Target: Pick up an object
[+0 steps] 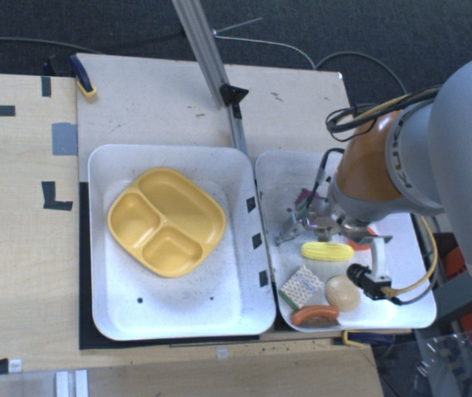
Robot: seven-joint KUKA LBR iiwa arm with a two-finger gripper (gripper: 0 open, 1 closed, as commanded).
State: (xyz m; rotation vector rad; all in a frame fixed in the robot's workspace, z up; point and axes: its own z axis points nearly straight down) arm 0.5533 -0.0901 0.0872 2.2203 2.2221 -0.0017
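Two bins: being shown side by side.
Left bin (107, 304): yellow tray (166, 220).
Right bin (409, 308): corn (326, 251), egg (342, 294), carrot (315, 313), waffle (301, 286).
Gripper (302, 220): being held low over the right bin, beside the corn; grip cannot be told.

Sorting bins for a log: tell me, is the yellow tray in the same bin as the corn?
No, the tray lies in the left bin; the corn in the right.

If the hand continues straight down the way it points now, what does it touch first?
Probably the bare floor of the right white bin: the hand points down just left of the yellow corn cob. Depth is unclear from this view.
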